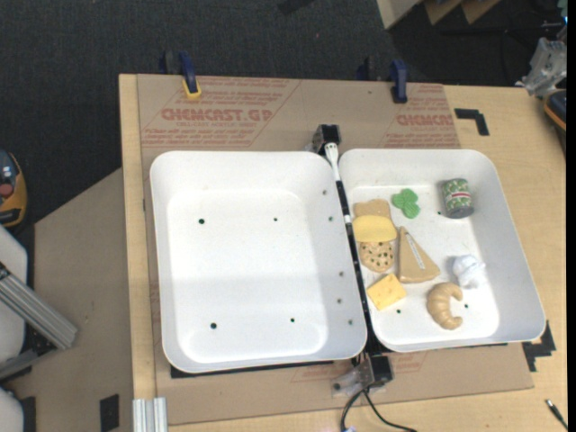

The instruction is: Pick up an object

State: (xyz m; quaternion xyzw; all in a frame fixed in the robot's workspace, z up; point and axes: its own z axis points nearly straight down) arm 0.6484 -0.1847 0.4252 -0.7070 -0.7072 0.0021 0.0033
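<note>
Crowding the right bin [504, 241]: croissant [445, 304], cheese cube [386, 292], can [456, 198], green piece [407, 202].

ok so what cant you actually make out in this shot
- The can: label print too small to read in the camera view.
- The small white object: pale against the right bin, so its shape stays unclear.
- The stacked food pieces: upper ones cover parts of those beneath.
- The cable: cut off by the bottom edge.
</note>
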